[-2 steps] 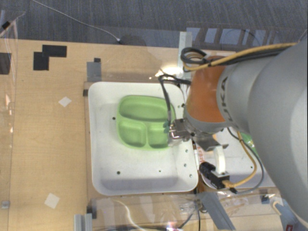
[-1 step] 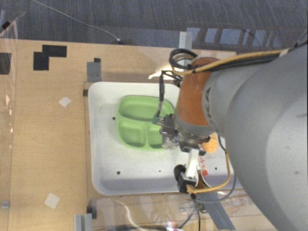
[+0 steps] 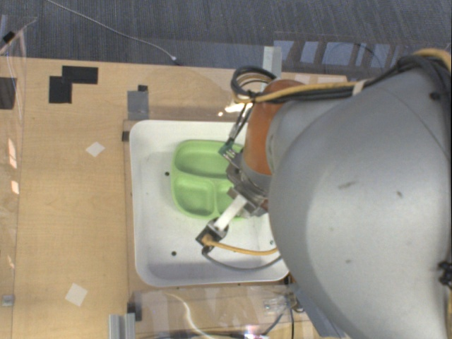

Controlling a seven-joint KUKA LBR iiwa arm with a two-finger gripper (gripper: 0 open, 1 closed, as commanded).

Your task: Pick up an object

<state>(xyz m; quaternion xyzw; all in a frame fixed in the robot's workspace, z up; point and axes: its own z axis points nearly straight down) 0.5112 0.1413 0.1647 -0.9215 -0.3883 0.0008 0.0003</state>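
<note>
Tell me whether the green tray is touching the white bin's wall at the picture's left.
Apart. The camera view shows bare white floor between the left edge of the green tray and that wall of the white bin.

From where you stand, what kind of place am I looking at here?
Most likely a robotics lab's test setup: a big grey robot arm leans over a shallow white bin holding a green divided tray, all on a wooden bench.

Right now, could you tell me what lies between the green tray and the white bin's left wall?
Nothing: in the camera view, the floor between the green tray and the white bin's left wall is bare.
</note>
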